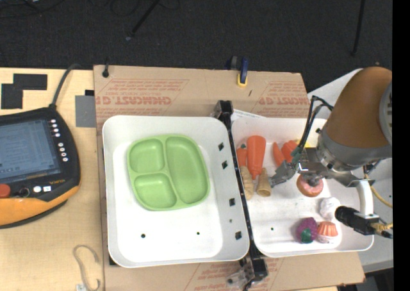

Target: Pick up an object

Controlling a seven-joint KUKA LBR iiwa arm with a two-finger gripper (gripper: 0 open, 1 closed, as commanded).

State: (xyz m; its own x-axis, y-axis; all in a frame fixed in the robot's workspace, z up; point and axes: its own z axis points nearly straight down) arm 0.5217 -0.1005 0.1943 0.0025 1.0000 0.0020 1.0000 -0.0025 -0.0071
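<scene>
Two shallow white bins sit side by side on the bench. The left bin [122,232] holds one light-green divided plate [168,172] with three compartments. The right bin [282,241] holds the loose objects: one large orange carrot [255,154] lying roughly upright in the view, two smaller orange-red pieces [282,152] just beside it, one tan cone-like piece [263,184] near the carrot's lower end, one pink round item [311,186], one white lump [328,206], one purple-and-green item [306,229] and one orange-and-white ridged item [327,230] touching it. The arm [355,116] reaches in from the right, its gripper [289,171] low over the right bin between the small orange pieces and the pink item. Whether its fingers are spread or closed cannot be told, and nothing is visibly held. One teach pendant [32,161] rests left of the bins.
</scene>
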